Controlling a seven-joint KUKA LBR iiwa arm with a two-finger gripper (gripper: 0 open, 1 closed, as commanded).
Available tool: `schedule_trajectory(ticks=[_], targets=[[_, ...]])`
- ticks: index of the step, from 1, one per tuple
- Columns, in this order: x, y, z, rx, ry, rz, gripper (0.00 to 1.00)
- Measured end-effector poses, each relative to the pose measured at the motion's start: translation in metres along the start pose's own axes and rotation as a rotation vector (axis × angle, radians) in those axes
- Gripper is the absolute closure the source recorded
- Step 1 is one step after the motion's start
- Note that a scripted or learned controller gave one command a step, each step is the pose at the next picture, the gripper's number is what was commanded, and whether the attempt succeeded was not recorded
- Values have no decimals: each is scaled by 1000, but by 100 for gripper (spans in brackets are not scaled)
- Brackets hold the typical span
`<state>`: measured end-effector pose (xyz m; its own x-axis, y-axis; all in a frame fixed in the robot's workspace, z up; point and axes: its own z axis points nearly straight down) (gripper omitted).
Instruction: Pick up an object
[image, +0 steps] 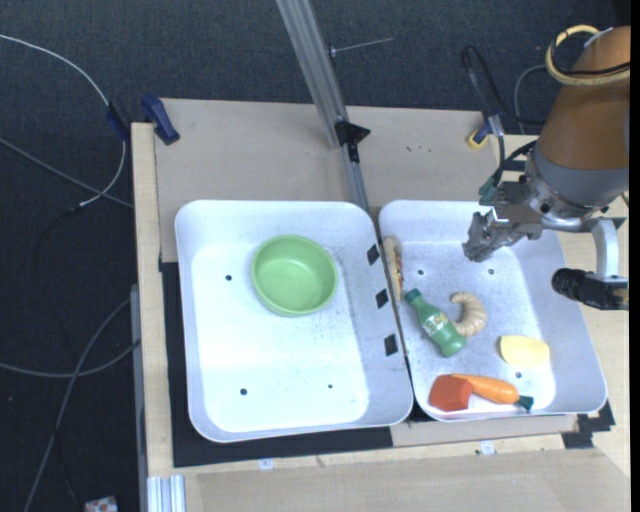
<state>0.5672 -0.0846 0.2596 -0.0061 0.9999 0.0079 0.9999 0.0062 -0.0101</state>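
In the right bin (430, 228) lie a green bottle (437, 326), a curled tan piece like a shrimp (470, 310), a yellow lemon-like piece (524, 351), an orange carrot (490, 388) and a red-orange block (450, 394). A long tan stick (393, 268) rests along the bin's left wall. My gripper (485, 243) hangs over the upper right part of this bin, above and behind the tan piece, with nothing seen between its fingers. A green bowl (294, 274) sits in the left bin (215, 330).
A slanted metal rail (325, 80) runs from the top down to the gap between the bins. Black clips (381, 297) sit on the divider. A blue clamp (158, 120) is at the bench's back left corner. Cables lie on the dark floor at left.
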Motion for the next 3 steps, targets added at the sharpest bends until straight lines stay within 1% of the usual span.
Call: schedule_trajectory(ticks=[1,2,3], targets=[[43,-12,2,3,-1,1,100],[93,-36,14,6,-1,1,100],[152,-52,26,8,-2,-1,100]])
